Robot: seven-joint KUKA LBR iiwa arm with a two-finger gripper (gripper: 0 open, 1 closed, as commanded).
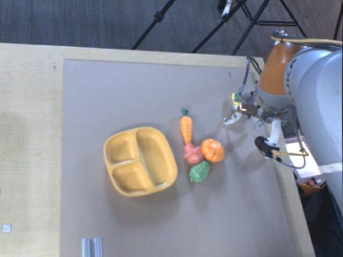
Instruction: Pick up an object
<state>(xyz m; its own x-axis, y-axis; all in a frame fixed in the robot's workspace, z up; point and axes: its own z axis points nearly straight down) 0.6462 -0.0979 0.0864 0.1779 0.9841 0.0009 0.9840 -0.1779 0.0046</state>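
A toy carrot [186,128] lies on the grey mat [107,90], its green tip pointing away. Just below it cluster a pink toy [192,153], an orange pumpkin-like toy [213,150] and a green leafy toy [199,172], touching one another. My gripper [236,113] hangs at the mat's right side, to the right of the carrot and above the pumpkin toy, apart from all of them. Nothing shows in its grasp. The grey arm with its orange band [276,71] rises behind it.
A yellow three-compartment plate [140,160] sits left of the toys. A small grey strip [91,246] lies at the mat's near edge. Wooden tabletop [29,143] borders the mat. Tripod legs [252,7] stand on the floor beyond. Cables [284,154] trail off the wrist.
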